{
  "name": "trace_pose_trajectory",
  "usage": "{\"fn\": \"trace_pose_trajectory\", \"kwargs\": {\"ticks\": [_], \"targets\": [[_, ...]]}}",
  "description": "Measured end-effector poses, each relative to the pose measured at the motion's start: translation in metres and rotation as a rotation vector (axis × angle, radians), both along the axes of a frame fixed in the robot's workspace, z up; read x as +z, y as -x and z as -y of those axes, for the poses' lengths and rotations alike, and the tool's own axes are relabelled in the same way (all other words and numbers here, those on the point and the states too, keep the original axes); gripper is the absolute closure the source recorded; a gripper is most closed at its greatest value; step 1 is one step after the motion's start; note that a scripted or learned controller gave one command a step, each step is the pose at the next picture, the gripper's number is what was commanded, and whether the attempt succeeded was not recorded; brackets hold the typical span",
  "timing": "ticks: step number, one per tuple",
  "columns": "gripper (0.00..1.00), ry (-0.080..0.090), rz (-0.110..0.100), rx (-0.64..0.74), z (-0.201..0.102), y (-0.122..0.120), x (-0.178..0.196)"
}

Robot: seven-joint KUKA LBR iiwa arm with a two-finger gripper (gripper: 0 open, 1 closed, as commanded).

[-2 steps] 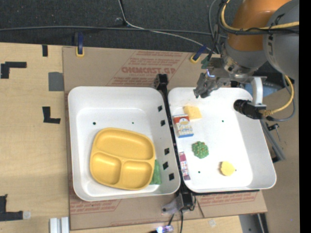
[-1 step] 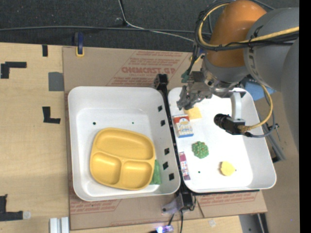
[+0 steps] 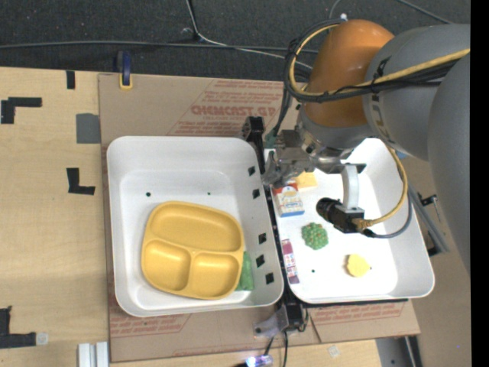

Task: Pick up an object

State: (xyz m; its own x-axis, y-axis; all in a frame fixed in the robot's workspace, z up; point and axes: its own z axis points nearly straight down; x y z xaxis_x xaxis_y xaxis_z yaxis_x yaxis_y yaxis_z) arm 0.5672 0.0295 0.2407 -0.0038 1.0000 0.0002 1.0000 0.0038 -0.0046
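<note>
The grey two-finger gripper (image 3: 294, 170) hangs low over the far-left corner of the right white bin (image 3: 412, 277); whether it is spread or pressed together cannot be told. Just beneath it, on the near side, lies a small red-and-white carton (image 3: 289, 203). A pale yellow block (image 3: 306, 180) sits immediately to its right.

Brown cardboard sheet (image 3: 221, 102) (printed), black cables (image 3: 191, 21), blue clamp (image 3: 124, 66)

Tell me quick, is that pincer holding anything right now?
Pincer: low over the right bin, by a small box; grip cannot be told.
</note>
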Motion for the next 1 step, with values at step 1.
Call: {"fn": "trace_pose_trajectory", "kwargs": {"ticks": [1], "targets": [[1.00,0.000,-0.001,0.002,-0.0518,0.0290,-0.0151]]}}
